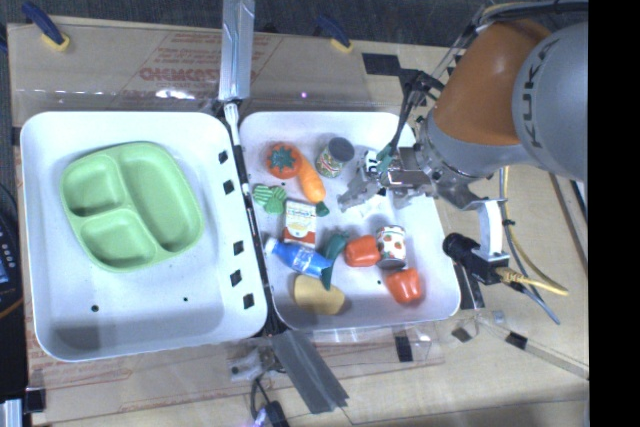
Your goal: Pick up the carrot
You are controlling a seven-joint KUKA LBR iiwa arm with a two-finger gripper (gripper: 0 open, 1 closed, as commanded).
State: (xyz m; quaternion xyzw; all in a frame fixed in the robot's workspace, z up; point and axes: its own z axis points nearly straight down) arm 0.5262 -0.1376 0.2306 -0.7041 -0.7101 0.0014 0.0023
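Note:
The carrot (310, 182) is a short orange piece with a green tip, lying at a slant in the upper left of the right bin (432, 310). It rests between a red-orange tomato (283, 160) and a small tin can (335, 156). My gripper (358, 187) hangs over the middle of that bin, a short way right of the carrot and apart from it. Its grey fingers (349, 196) point down-left, stand open, and hold nothing.
Crowding the right bin are a green vegetable (268, 198), a small carton (300, 220), a blue bottle (300, 260), a yellow piece (318, 295), a red pepper (405, 287) and a printed can (392, 245). The left bin (40, 295) holds a green divided plate (130, 205).

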